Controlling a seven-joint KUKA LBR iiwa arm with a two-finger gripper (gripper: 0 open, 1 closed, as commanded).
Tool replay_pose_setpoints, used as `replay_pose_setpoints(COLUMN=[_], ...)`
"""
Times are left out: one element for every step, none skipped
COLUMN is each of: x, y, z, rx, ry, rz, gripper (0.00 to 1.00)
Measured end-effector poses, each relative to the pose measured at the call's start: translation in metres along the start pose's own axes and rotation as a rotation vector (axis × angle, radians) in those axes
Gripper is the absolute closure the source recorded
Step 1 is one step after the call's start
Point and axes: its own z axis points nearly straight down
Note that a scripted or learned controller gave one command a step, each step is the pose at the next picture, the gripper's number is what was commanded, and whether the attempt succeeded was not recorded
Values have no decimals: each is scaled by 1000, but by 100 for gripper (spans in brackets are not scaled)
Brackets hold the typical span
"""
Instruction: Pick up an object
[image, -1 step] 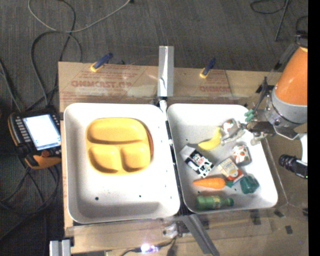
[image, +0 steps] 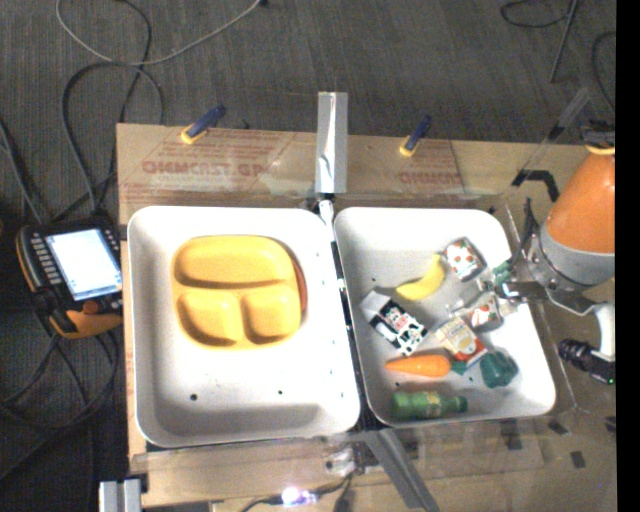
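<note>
The right bin (image: 400, 235) holds several small items: a yellow banana (image: 422, 280), a white and red carton (image: 462, 258), a black and white pack (image: 398, 325), an orange carrot (image: 420, 367), a green bottle (image: 428, 404) and a dark green piece (image: 497, 368). Two more red and white packs (image: 465, 338) lie close together near the bin's right side. My gripper (image: 500, 288) reaches in over the bin's right rim, just above those packs. I cannot make out anything between its tips.
A yellow compartment tray (image: 240, 290) lies in the left bin (image: 160, 400). A handheld pendant (image: 75, 270) sits left of the bench. The arm's orange band (image: 590, 205) hangs over the right edge. Clamps and a metal post (image: 331, 140) stand at the back.
</note>
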Motion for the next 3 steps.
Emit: replay_pose_setpoints(x=[0, -17, -32], y=[0, 48, 69], z=[0, 50, 33], rx=[0, -36, -4], ry=[0, -17, -1], rz=[0, -171, -210], gripper=[0, 0, 0])
